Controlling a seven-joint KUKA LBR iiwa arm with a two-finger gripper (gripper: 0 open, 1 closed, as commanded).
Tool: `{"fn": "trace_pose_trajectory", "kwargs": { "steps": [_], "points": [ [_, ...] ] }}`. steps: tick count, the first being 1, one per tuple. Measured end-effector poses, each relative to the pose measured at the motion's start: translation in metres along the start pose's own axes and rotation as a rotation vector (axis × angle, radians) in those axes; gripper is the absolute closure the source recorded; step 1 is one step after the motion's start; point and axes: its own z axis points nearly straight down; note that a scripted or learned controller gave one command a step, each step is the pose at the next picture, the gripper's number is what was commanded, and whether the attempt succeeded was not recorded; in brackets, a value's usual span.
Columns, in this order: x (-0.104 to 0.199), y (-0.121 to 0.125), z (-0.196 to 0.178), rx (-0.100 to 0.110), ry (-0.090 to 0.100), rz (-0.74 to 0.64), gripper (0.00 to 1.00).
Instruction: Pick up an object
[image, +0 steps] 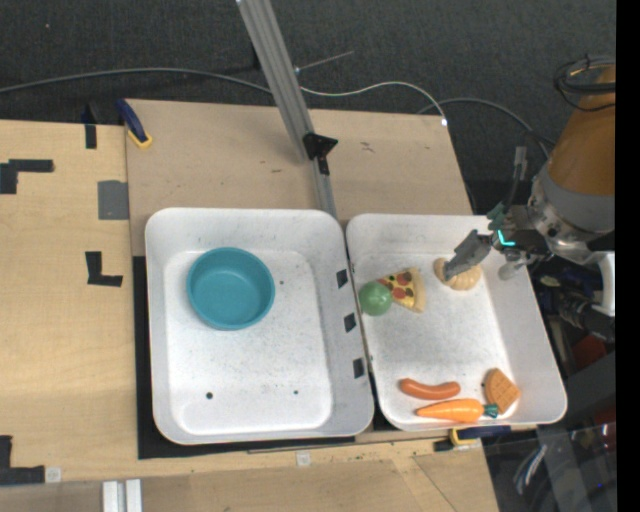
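Honestly, that tan bun-looking toy (462, 277) looks light and squishy; grab across its middle. Gripper (460, 266) touches it, can't tell its opening.

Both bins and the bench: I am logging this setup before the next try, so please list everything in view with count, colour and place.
Bins: two, white, side by side on the bench.
Bowl: one, teal, upper left of the left bin.
Green ball: one, green, left side of the right bin.
Pizza slice: one, tan with red spots, touching the green ball on its right.
Bun: one, beige, upper right bin, under the gripper.
Sausage: one, red-orange, lower right bin.
Carrot: one, orange with a green end, just below the sausage.
Cracker: one, brown, lower right corner of the right bin.
Clip: one, blue and yellow, bench top left.
Gripper: one, grey, over the bun.
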Motion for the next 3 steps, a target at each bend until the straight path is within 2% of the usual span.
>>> {"fn": "trace_pose_trajectory", "kwargs": {
  "steps": [3],
  "points": [
    [-0.009,0.013,0.151,0.006,0.0,0.001,0.0]
  ]
}}
